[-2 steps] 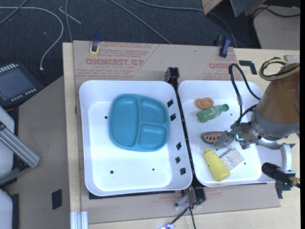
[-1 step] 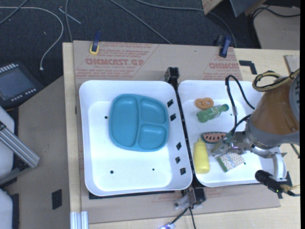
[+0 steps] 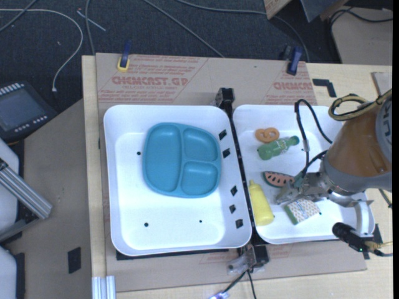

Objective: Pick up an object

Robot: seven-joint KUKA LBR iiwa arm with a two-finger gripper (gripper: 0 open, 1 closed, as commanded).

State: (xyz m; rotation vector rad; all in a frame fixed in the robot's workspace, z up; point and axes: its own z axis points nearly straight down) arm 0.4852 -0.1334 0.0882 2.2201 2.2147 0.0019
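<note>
Objects for picking number five, all in the right bin: one small packet with a green-and-white pattern, one brown slice with dark spots, one yellow bottle, one green bottle and one orange pretzel-shaped piece. The end effector sits low over the right bin, at the tip of the grey arm with the orange band; whether it is open or closed cannot be told, and nothing can be seen gripped in it. The patterned packet lies just below the end effector, at or nearly at its tip; contact cannot be judged. The brown slice lies just to the end effector's left, close beside it. The yellow bottle lies farther to its left and slightly lower, along the bin's left wall. The green bottle lies above and a little left of the end effector, and the pretzel-shaped piece lies just beyond that bottle, apart from the end effector. Well to the left, in the left bin, rests one blue divided plate with three compartments. The two bins sit side by side on the tabletop, on a sheet of brown cardboard.
</note>
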